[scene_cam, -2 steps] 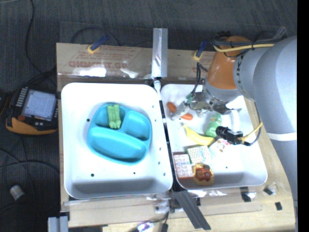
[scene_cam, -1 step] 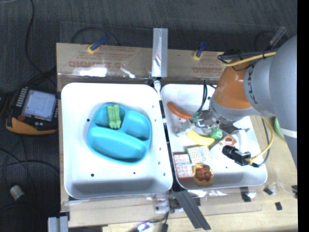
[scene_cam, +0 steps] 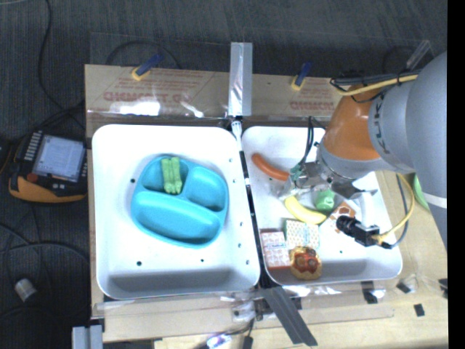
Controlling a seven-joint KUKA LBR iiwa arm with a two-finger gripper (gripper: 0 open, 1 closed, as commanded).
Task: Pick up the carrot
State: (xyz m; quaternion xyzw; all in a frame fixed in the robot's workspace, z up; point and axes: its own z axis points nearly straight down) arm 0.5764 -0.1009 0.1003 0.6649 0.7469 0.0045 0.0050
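Observation:
The carrot [scene_cam: 269, 167], a short orange stick, lies in the right bin [scene_cam: 385, 267] near its back left corner, angled down to the right. My gripper [scene_cam: 304, 177] hangs low over the bin's middle, just right of the carrot's lower end and apart from it. The grey arm with its orange band [scene_cam: 352, 133] covers the bin's back right part. Nothing shows held in the gripper.
A yellow banana [scene_cam: 304, 211] and a green piece [scene_cam: 325, 200] lie just below the gripper. Two small printed boxes [scene_cam: 274, 247] and a brown item [scene_cam: 305, 262] sit at the bin's front. The left bin [scene_cam: 116, 267] holds a blue sectioned plate [scene_cam: 178, 220] with a green vegetable [scene_cam: 171, 174].

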